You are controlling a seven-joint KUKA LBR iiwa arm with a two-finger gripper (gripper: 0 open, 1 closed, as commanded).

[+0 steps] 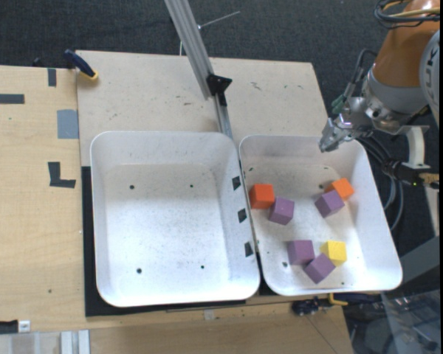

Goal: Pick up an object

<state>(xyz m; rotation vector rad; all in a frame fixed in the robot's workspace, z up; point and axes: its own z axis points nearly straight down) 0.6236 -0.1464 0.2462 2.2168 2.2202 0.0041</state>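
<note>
Fingers (331, 139) are looking pressed together to us, with no gap showing and nothing held between them. They are hanging over the far right corner of the right bin (295, 161), above its rim. We are judging that the task is at its beginning: the arm is approaching, and no object is lifted yet.

All the objects are lying in the right bin. An orange cube (342, 189) is touching a purple cube (329, 203), and these two are sitting nearest to the fingers. Another orange cube (263, 195) and a purple cube (281, 211) are sitting close together near the left wall. A yellow cube (336, 251) is lying between two more purple cubes at the near side.

For the next move, we are thinking the fingers need to open, travel toward the near orange cube, and descend around it without pushing its purple neighbour.
</note>
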